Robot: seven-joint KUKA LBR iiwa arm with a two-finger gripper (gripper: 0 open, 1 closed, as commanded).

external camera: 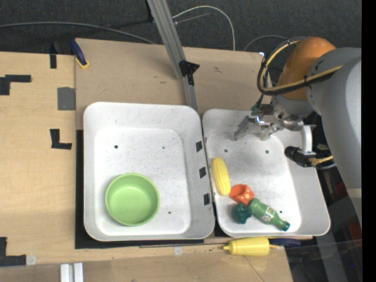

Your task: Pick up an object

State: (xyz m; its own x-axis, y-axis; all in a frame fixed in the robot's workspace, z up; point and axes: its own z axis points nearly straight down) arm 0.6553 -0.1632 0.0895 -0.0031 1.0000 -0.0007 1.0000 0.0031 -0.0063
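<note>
Yellow and ridged, the toy corn cob [221,175] lies on the floor of the right bin [305,207], close to that bin's left wall and lengthways along it. Just beside its lower end sits a small orange piece [241,192], and touching that is a green bottle [267,212] with a darker green lump [239,214] at its left end. These three crowd together near the bin's front edge; the corn is the most exposed of the lot, with bare white floor along its right side.

By the look of it the corn is light, hollow plastic: stiff enough not to crush, rounded and probably a little slick, so it may roll if nudged off-centre. The best hold would be across its narrow width at mid-length, fingers straddling the cob from left and right (the left finger would have to fit between cob and bin wall, which looks tight). The bottle would likely take a similar grip across its body, though its neighbours hem it in.

The gripper [254,126] hangs over the rear part of the right bin, well apart from the objects, with its fingers spread and nothing between them. A green bowl [132,199] sits in the left bin [97,119], and a yellow bottle [249,247] lies on the surface just outside the right bin's front rim.
</note>
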